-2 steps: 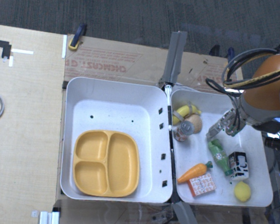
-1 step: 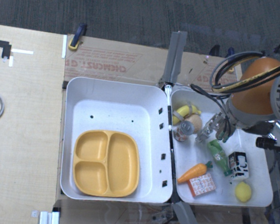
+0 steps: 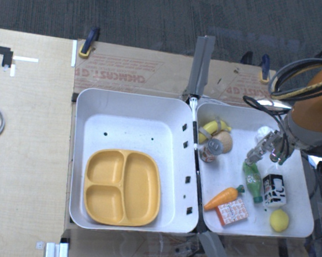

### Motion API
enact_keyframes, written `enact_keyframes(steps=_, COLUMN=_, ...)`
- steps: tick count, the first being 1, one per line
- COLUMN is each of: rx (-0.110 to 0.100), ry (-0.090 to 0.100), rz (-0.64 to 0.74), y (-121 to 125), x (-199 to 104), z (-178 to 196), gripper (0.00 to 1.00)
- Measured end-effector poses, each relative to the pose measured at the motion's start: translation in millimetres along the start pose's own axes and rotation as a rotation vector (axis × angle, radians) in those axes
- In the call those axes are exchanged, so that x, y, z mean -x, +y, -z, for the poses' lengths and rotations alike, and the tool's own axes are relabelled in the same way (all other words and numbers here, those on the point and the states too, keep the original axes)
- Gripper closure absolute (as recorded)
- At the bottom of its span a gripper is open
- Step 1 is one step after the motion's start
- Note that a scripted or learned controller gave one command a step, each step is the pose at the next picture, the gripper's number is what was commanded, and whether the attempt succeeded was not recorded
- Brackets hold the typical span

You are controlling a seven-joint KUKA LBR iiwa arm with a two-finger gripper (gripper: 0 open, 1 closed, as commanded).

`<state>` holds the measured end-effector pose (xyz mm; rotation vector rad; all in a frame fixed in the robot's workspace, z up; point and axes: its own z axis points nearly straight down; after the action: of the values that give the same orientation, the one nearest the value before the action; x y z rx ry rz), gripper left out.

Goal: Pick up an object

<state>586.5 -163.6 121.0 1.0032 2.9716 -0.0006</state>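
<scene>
The pincer [image 3: 261,154] hangs just above the top of the green bottle [image 3: 253,179] in the right bin [image 3: 309,198] — whether it stands wide or narrow I cannot tell — and a descent here could glance off the bottle's sloped cap, or knock the black-and-white can [image 3: 274,190] just beside it.

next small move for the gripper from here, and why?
Probably a short descent onto the green bottle. The gripper sits in the right bin just above the bottle's cap end, and nothing shows between its fingers. The bottle lies close to the black-and-white can, so a slight bias toward the carrot side may avoid clipping the can.
</scene>
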Motion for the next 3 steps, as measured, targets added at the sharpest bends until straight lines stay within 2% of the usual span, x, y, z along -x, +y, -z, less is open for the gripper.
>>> enact_keyframes(steps=1, rx=0.002, ry=-0.001, rz=0.734, y=-27.8, x=27.6, z=148.0, gripper=0.00)
enact_keyframes(steps=2, rx=0.005, ry=0.000, rz=1.363, y=26.0, x=39.3, z=81.6, gripper=0.00)
enact_keyframes(steps=3, rx=0.004, ry=0.000, rz=1.364, y=25.9, x=39.5, z=81.9, gripper=0.00)
